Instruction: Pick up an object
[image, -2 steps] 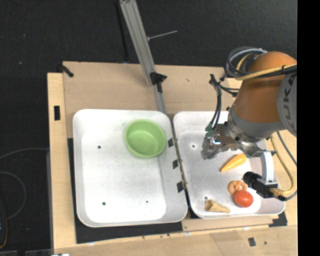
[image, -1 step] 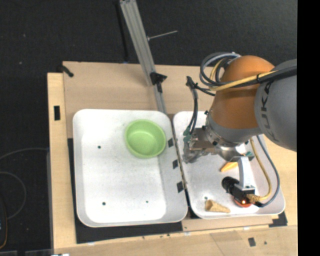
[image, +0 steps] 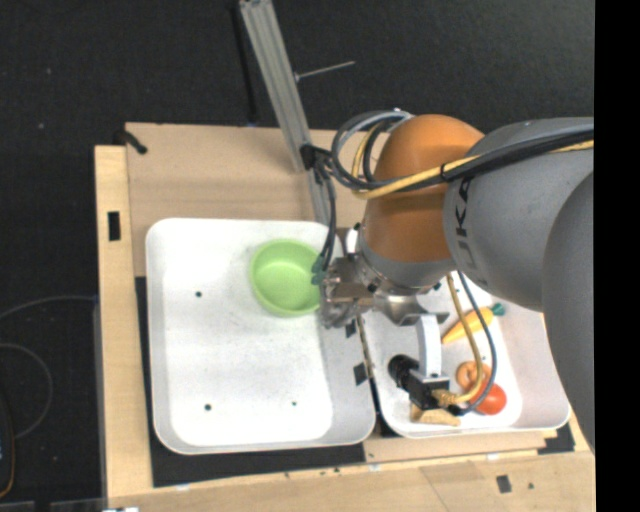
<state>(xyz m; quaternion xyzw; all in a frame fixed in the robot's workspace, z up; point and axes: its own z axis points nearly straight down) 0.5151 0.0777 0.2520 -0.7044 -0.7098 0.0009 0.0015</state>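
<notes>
claw (image: 336, 296) first: in the camera view it hangs low at the right edge of the left bin (image: 230, 390), just beside the green bowl (image: 283, 278) and seemingly at its right rim. the grey arm (image: 520, 210) with its orange band reaches in from the right across the right bin (image: 545, 395), and its bulk hides the claw's underside. so i cannot tell whether the claw is wide or narrow, and nothing can be seen gripped in it.

the green bowl sits upright, mouth up, in the upper right part of the left bin. by my reading the step in hand is the approach to a grasp on this bowl, with the pick-up itself not yet done. the next move would call for a wall of the bowl to sit inside the claw, a firm close on that thin rim, then a straight lift. a rounded, light bowl may slip or tip.

counted: two white bins side by side on the table (image: 200, 170); one green bowl; in the right bin one yellow piece (image: 470, 325), one red round thing (image: 492, 401), one orange thing (image: 468, 374) just beside it, one tan piece (image: 435, 417).
</notes>
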